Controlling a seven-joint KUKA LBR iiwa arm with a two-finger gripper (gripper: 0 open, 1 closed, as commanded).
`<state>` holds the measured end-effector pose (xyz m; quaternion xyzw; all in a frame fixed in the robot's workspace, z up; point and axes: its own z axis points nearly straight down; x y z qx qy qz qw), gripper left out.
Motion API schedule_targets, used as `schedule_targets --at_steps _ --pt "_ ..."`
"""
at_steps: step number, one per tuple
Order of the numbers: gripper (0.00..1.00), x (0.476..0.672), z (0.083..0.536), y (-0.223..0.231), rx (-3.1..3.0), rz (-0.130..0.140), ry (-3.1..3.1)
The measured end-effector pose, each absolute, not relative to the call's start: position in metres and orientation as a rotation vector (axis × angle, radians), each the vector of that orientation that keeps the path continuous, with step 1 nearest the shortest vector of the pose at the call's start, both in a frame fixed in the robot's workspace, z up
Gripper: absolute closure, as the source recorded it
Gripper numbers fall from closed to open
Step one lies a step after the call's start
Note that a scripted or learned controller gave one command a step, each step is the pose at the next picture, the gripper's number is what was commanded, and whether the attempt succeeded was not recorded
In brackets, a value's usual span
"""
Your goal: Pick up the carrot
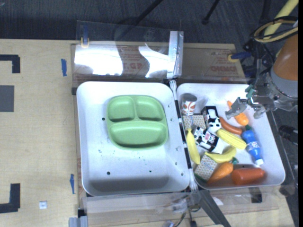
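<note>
At the right of the frame, over the upper part of the right bin (277, 174), the gripper (247, 109) hangs with its 2 grey fingers (235, 109) spread apart. Nothing is visibly pinched between them. Just under the fingers lies a small orange piece (242, 119), and I cannot tell whether they touch it. Behind the gripper, the grey arm with its orange band (287, 63) leaves the frame at the right edge.

The carrot (221, 171) lies well apart from the fingers, at the lower edge of the same bin. It is orange and tapered, with its point toward the lower left. A red-orange sausage shape (247, 175) lies just beside it on the right.

Between carrot and gripper sit a yellow banana (230, 137), a blue bottle (253, 146) and a black-and-white cow-patterned item (208, 135). A small cup (188, 104) stands at the bin's upper left.

The left bin (90, 164) holds a green divided plate (137, 119) with 3 compartments. Both bins rest on the pale wooden tabletop (33, 141).
</note>
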<state>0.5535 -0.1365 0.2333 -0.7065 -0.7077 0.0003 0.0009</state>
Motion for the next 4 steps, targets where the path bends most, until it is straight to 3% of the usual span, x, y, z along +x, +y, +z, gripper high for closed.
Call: schedule_targets --at_steps 1,2,3,4 --pt "0.00 0.620 0.211 -0.193 -2.384 0.000 -2.049" --pt "0.00 0.644 0.098 -0.205 -2.235 -0.014 -2.206" --pt "1.00 0.645 0.107 -0.206 -2.236 -0.009 -2.211" --pt "1.00 0.630 0.192 -0.160 -2.312 0.000 -2.129"
